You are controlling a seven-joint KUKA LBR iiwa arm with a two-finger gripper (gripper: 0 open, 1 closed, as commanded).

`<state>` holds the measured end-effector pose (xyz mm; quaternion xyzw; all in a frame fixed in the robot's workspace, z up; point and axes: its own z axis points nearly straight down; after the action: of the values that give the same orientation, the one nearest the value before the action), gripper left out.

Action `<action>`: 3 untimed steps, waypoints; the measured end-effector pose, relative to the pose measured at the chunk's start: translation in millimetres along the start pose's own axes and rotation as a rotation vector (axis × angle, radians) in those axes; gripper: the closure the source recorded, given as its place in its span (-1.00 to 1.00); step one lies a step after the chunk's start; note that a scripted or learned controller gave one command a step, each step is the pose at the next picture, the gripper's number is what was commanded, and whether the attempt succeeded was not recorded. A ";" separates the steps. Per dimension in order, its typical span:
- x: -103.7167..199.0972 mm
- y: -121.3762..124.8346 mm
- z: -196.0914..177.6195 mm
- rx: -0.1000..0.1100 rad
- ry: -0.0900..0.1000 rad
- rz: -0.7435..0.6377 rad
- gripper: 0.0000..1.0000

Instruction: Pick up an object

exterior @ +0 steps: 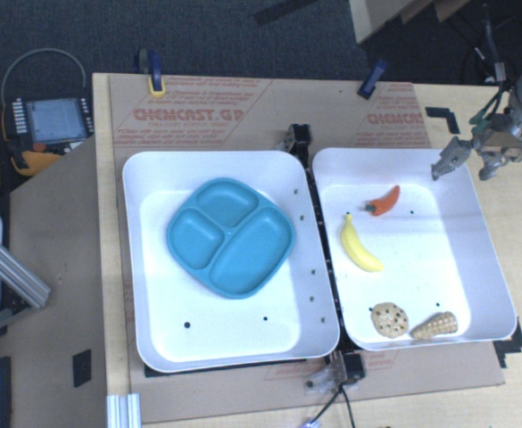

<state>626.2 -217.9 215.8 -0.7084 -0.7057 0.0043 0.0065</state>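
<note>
The right white bin (475, 239) holds a yellow banana (359, 245), a small red-orange pepper (385, 201), a round speckled cookie (389, 319) and a tan cone-shaped pastry (435, 325). My gripper (468, 163) hangs at the bin's far right corner, above its rim, with its two fingers spread apart and nothing between them. It is well to the right of the pepper and far from the banana.
The left white bin (153, 310) holds a blue divided plate (231, 236). A black clamp (298, 137) sits where the two bins meet at the back. A pendant with a screen (53, 119) lies off the bench at the left.
</note>
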 end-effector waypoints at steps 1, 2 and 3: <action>1.3 2.6 -9.7 -0.015 -0.003 -0.004 -1.00; 7.2 10.2 48.8 -0.009 -0.001 -0.006 -1.00; 16.3 6.8 97.9 -0.012 -0.002 -0.005 -1.00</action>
<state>631.5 -201.3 117.8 -0.7067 -0.7075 0.0010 0.0016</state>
